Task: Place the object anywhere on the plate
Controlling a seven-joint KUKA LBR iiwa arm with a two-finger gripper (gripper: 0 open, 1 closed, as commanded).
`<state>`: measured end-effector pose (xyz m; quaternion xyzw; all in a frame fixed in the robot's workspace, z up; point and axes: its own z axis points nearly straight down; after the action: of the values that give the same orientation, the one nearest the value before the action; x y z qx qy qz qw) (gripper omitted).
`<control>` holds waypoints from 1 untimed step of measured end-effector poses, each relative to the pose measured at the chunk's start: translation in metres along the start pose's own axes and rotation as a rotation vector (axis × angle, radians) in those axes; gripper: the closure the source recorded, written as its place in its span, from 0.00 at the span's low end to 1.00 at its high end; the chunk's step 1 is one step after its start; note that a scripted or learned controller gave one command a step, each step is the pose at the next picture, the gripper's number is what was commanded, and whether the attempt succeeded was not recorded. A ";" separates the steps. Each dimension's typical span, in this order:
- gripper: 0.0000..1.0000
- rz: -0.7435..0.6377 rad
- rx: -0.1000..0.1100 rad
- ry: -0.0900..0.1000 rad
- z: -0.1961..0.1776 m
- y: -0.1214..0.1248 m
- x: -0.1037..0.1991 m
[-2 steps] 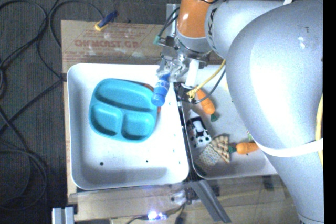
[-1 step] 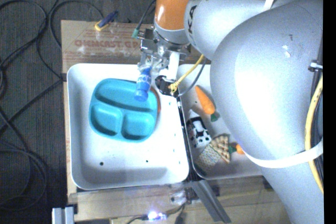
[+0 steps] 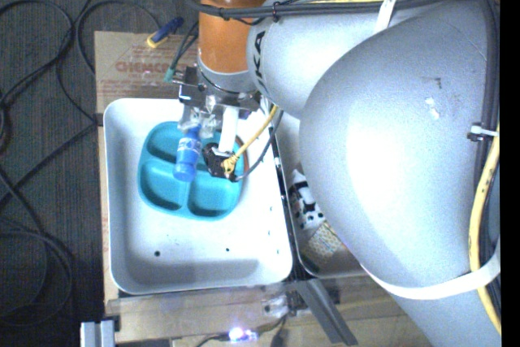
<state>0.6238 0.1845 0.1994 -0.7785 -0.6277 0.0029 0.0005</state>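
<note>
Grey arm [image 3: 390,118] looms over your view; below, pincer [image 3: 203,144] grips a blue bottle [image 3: 188,158] above the plate [image 3: 166,175], where a tilted release could roll it off.

One camera sits high above the worktop [image 3: 110,301] and looks down at a slant. The left white bin [image 3: 195,256] lies in the middle, seen whole. The big grey arm [image 3: 382,142] comes in from the right, very near the camera, and covers most of the right bin [image 3: 313,252]
</note>
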 end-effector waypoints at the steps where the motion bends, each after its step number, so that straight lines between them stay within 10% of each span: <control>1: 1.00 -0.018 -0.001 -0.001 -0.006 -0.022 0.017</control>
<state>0.6062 0.2058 0.2058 -0.7726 -0.6349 0.0031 0.0000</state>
